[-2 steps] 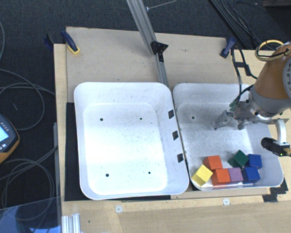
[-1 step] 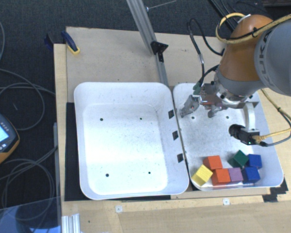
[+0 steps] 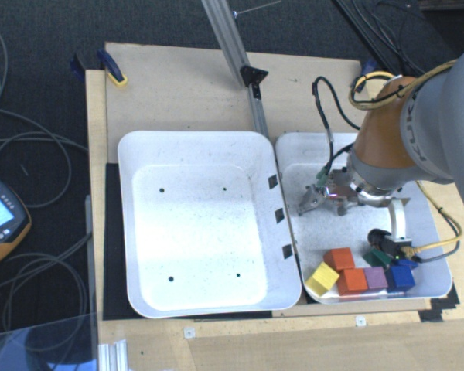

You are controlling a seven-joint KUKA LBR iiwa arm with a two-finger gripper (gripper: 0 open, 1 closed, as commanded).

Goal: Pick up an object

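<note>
Two white bins sit side by side on my bench: the left bin (image 3: 193, 230) and the right bin (image 3: 429, 211), which holds everything worth grabbing. I count five blocks bunched in its near corner: one yellow block (image 3: 322, 279), two orange blocks (image 3: 341, 259) stacked near-to-far, one purple block (image 3: 376, 278) and one blue block (image 3: 401, 277). A dark green object (image 3: 381, 255) lies just beyond the blue one; I can't make out what it is. My guess is they sit clustered there because they slid into the low corner together.

My arm (image 3: 417, 130) comes in from the right, wrist bent down over the far-middle of the right bin. Its gripper (image 3: 313, 200) hangs above bare floor, well apart from the blocks, with its fingers spread and nothing between them. I judge the pick hasn't begun; the blocks sit nearer than where it hovers.
</note>
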